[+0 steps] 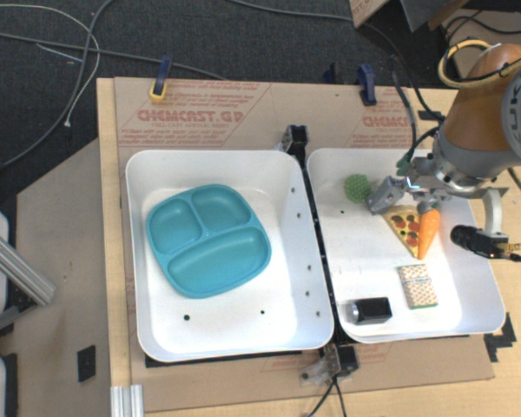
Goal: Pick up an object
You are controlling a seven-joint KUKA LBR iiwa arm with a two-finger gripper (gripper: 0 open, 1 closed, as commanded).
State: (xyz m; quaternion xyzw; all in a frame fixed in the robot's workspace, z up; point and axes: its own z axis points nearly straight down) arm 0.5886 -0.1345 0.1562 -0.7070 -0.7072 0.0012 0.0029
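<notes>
Gripper (405, 196) hangs low in the right white bin (469, 315) by the orange toy carrot (428, 230) & pizza slice (405, 225); can't tell its state. I'd centre on the carrot b4 closing, imo, clear of the pizza.

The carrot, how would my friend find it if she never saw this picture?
Look in the right-hand white bin, the one the grey robot arm reaches over. Just below the claw lies the carrot, beside a pizza slice. It is the only plain orange, pointy thing there; the pizza is yellow with red dots, and the broccoli is green.
</notes>
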